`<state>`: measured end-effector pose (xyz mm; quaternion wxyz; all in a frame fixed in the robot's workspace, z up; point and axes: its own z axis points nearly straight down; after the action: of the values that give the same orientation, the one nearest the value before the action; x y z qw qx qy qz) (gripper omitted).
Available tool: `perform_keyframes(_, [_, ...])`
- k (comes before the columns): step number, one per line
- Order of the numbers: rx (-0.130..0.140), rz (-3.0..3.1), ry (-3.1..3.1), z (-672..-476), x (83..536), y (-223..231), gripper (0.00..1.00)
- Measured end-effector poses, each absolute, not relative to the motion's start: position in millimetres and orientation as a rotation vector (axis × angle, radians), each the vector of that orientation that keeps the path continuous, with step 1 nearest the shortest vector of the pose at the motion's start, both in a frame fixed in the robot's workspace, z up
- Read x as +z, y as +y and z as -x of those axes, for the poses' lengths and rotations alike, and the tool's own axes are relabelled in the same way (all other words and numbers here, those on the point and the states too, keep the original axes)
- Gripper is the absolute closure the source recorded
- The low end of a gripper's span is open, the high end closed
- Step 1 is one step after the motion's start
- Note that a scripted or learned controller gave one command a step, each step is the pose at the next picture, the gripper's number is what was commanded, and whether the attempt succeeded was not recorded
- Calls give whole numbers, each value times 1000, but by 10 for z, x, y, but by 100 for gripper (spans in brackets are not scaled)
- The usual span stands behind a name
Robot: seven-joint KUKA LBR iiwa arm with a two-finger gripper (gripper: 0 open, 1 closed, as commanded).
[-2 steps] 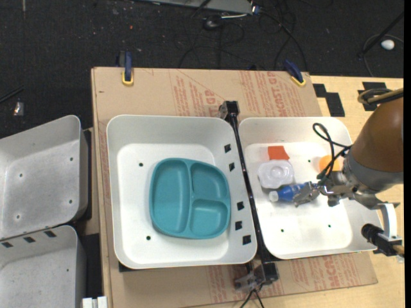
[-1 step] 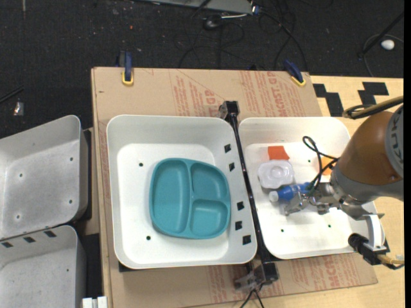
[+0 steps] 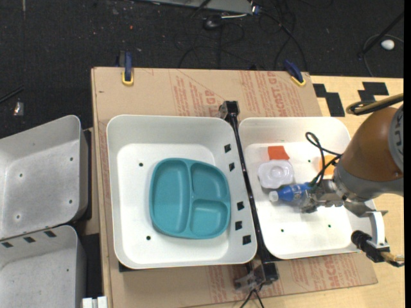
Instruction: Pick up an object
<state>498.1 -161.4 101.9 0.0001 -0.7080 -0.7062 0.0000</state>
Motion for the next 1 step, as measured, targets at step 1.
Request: perform_keyframes(1, [-4, 2223, -2228, -5048, 1639, -1631, 100])
